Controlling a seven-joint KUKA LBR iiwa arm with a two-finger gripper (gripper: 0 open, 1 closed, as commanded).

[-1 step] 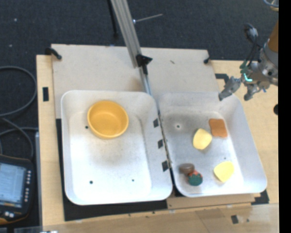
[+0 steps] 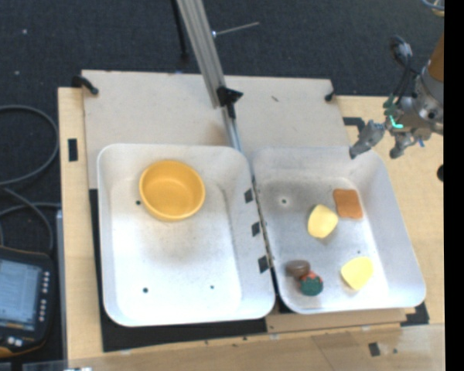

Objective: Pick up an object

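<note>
Your gripper (image 2: 380,141) hangs over the top right corner of the right bin (image 2: 394,199). Its two fingers (image 2: 363,140) are spread wide, and nothing is between them. All the things you could pick lie below the fingers, farther into that bin. The brown block (image 2: 347,203) is nearest, just below and a bit left of them. The pale yellow lump (image 2: 322,222) sits beside the block, to its left. The yellow piece (image 2: 356,273) lies well below the fingers. The brown stone (image 2: 297,268) and the green and red toy (image 2: 311,284) touch each other, far below and left. The yellow bowl (image 2: 172,190) sits in the left bin (image 2: 178,284), far left of the fingers.
</note>
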